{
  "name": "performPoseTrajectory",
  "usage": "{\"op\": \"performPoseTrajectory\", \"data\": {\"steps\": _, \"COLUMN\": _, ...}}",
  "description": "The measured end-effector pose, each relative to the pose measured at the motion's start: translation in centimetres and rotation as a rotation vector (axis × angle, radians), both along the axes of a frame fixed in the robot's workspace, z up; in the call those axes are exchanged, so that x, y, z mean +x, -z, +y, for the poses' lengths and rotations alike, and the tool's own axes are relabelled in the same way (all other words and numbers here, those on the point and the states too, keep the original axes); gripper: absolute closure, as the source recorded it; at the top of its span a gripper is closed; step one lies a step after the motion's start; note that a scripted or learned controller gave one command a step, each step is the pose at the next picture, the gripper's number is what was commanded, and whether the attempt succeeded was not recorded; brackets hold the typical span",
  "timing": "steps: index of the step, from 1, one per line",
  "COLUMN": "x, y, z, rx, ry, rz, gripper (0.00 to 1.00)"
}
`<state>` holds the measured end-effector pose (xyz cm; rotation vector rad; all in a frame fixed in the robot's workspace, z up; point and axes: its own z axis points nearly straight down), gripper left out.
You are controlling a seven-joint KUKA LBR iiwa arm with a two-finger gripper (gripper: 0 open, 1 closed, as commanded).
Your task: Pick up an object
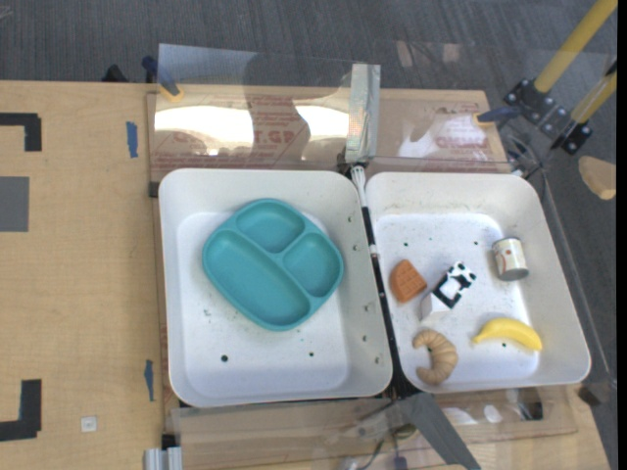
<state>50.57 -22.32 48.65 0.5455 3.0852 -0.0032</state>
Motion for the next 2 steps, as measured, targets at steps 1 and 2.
{"op": "performPoseTrajectory", "data": {"steps": 1, "x": -2.6, "y": 0.0, "z": 0.0, "rx": 0.004, "ry": 0.346, "rz": 0.004, "gripper": 1.00}}
{"op": "performPoseTrajectory", "data": {"steps": 2, "x": -1.2, "y": 0.0, "z": 0.0, "rx": -0.001, "ry": -0.194, "rz": 0.001, "gripper": 1.00}}
